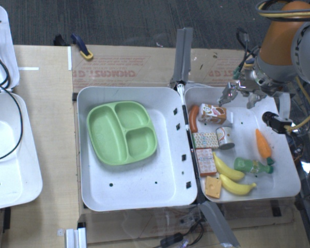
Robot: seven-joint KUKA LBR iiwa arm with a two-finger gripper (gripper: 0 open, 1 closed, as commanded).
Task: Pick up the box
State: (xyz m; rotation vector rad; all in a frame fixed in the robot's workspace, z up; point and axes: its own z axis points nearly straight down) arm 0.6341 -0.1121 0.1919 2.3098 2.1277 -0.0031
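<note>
Dark carpet lay behind the bench, whose pale top carried two white bins side by side. From where I stood, the left bin held a green tray with three compartments, lying flat and a little askew. The right bin was crowded. Along its left wall stood a red sausage, below it a patterned packet, then a brown wafer and an orange cheese wedge. Two bananas curved across the lower middle, a green bottle lay just right of them, and a carrot lay above that, near the right wall. A small can lay tipped beside the packet.

The box, a little orange-and-white carton, lay on its side near the top of that bin, just right of the sausage and above the can. It rested on the bin floor, untouched as far as I could see.

The arm leaned in from the right, its orange band bright above the wrist. The gripper hung over the bin's top edge, just up and right of the box, its fingers spread apart with nothing between them. How high it hung above the floor was hard to judge from that slant; it seemed to be clear of the box.

So the pick looked to be at its start: nothing grasped, nothing lifted. What was left was the whole of it, coming across over the box, going down, closing on it, and raising it clear of its neighbours.
</note>
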